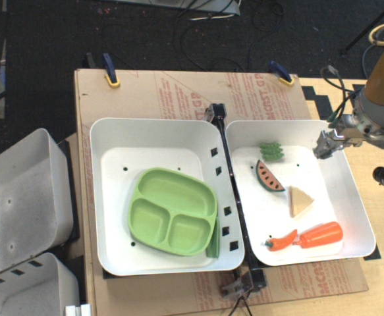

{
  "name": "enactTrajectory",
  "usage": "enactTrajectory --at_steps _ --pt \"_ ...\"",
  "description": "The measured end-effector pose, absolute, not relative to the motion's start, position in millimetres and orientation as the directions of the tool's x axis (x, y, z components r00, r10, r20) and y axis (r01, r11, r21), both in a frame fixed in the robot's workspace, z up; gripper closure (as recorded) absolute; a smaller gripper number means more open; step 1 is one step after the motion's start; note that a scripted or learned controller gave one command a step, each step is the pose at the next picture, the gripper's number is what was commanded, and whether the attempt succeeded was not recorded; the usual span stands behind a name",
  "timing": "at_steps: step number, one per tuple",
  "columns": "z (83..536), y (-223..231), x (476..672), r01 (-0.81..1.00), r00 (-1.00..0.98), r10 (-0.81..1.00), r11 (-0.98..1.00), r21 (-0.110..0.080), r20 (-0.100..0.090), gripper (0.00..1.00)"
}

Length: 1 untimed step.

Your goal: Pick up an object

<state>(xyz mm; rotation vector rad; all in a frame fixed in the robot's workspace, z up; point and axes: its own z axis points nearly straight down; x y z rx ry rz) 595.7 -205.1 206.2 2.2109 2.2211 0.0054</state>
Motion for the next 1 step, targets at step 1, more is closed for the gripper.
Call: enactTrajectory --at_steps 1 --pt "255.7 -205.0 596.9 1.0 -0.004 1.0 0.004 0.006 -0.002 1.0"
